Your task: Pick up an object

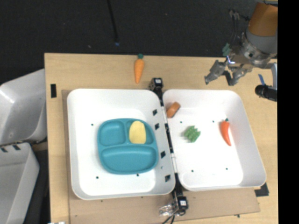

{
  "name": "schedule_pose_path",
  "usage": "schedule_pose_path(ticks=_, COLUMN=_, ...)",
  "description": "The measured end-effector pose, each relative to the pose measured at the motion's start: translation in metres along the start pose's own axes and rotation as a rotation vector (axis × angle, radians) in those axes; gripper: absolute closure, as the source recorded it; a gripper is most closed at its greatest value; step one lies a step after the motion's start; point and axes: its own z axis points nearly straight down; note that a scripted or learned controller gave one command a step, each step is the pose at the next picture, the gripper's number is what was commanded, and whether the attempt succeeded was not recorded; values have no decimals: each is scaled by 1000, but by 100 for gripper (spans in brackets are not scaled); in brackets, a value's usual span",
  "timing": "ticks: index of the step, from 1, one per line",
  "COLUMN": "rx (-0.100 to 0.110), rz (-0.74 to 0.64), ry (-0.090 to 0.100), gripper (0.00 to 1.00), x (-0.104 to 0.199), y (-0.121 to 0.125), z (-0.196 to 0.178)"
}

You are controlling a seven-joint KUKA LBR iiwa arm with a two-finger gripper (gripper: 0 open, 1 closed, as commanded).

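With its jaws apart and empty above the right bin's (243,171) far edge, the gripper (223,74) would do best to descend squarely over the toy carrot (225,132) lying near that bin's right side, straddling its narrow width.

The arm (262,20) comes in from the upper right, grey with the orange band sitting just above the wrist. It angles down and left, ending in the gripper (224,75). The two fingers are spread apart, pointing down-left, with nothing between them.
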Motion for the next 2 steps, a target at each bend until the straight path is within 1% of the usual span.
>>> schedule_pose_path(ticks=1, rx=-12, rz=-3, ry=-1, gripper=0, x=0, y=2, z=-7)
schedule_pose_path(ticks=2, rx=-8, rz=-2, ry=-3, gripper=0, x=-1, y=-3, z=36)
